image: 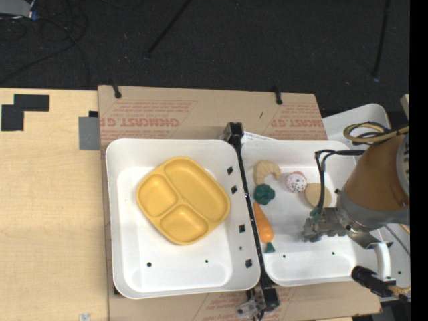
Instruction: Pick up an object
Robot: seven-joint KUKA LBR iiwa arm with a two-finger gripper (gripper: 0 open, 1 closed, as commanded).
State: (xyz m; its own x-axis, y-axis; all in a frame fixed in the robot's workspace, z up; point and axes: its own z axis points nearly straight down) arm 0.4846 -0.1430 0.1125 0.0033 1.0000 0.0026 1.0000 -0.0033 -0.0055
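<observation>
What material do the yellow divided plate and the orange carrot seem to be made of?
The yellow divided plate looks like moulded plastic with a smooth, slightly matte finish: even colour, rounded compartment edges. The orange carrot seems to be a toy, probably plastic or rubber: uniform bright orange, with a green tip at its near end. It is too small in the camera view to tell more.

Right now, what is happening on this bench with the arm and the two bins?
A grey robot arm reaches in from the right, and its tool is low over the right bin, near a tan round piece. I cannot tell whether it holds anything. Further left in that bin lie a carrot, a green piece, a croissant and a small speckled ball. The left bin holds a yellow divided plate.
</observation>
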